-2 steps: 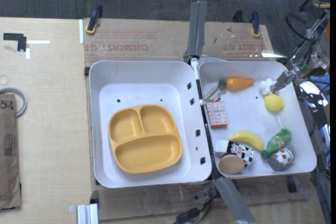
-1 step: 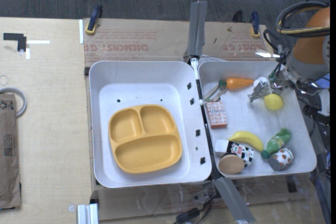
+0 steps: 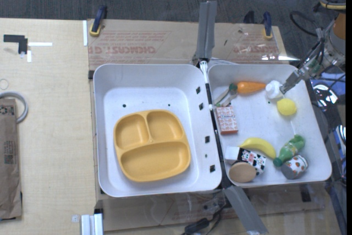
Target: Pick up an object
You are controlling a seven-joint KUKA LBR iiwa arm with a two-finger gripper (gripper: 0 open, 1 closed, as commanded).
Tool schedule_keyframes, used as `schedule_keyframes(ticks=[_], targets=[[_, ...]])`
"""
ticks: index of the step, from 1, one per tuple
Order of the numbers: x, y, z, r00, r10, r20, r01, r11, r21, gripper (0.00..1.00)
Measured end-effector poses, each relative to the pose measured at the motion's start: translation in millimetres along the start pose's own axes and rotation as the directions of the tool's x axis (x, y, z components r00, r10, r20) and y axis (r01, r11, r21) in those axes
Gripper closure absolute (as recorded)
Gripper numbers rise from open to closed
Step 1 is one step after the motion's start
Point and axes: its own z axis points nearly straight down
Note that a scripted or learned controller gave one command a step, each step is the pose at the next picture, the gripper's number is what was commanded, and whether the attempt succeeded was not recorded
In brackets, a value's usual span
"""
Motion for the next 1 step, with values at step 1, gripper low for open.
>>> schedule_keyframes(ticks=[1], targets=[[-3.3,14.1,108.9,0.998,0.069,-0.004,-0.069,0.998,0.001,0.00]])
